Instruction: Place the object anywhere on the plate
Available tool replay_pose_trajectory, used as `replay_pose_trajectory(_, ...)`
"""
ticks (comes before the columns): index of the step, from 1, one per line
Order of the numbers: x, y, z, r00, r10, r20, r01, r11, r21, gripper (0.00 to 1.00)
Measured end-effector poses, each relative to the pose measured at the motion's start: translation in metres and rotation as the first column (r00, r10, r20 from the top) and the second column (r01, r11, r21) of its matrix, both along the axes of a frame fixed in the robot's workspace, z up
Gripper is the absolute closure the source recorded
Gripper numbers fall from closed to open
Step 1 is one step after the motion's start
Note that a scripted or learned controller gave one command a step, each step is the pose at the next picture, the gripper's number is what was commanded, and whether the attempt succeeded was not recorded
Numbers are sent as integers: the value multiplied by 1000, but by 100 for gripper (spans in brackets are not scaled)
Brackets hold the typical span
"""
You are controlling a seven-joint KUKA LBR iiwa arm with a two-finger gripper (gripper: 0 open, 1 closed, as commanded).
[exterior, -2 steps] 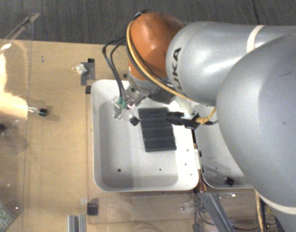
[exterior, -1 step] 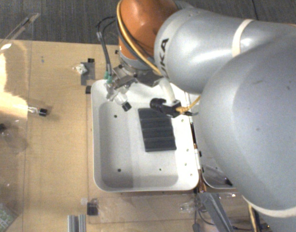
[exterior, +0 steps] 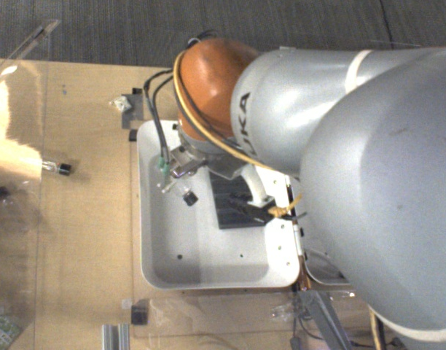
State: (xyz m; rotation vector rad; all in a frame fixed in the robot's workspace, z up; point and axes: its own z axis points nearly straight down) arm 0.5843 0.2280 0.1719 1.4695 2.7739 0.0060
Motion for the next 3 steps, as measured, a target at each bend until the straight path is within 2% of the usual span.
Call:
replay_pose_trajectory(1,79,-4,-14,792,610,3,-610,792,-4,100)
replay_pose_trajectory(2,51,8,9,1000,9,2,-9,1000,0,100)
replay_pose_trajectory(3,51,8,9,1000,9,2,-9,1000,0,0)
